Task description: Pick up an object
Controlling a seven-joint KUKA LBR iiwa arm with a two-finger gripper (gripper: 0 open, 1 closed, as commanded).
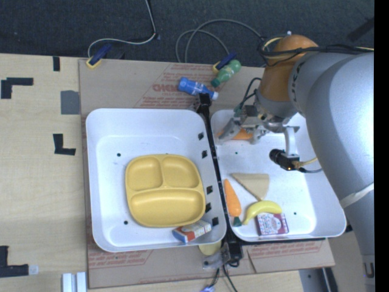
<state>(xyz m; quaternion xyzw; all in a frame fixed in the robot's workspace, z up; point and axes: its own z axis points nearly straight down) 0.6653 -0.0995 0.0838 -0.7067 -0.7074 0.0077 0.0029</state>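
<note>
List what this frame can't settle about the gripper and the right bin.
- Gripper, camera view: the wrist hardware covers the fingers, so the grip state is unclear.
- Orange item under the gripper: mostly covered, identity unclear.
- Right bin: the arm hides its far right corner.
- Small box by the banana: label too small to read.

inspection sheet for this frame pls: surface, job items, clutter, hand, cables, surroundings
Surface: two white bins on a cardboard sheet.
Job's things: left bin, yellow divided plate and small carton; right bin, carrot, banana, cheese wedge, maroon box, orange item under the hand.
Clutter: blue and green clamps behind bins.
Hand: low over right bin's far corner; grip unclear.
Cables: white loops behind.
Surroundings: dark carpet, wood bench.
</note>
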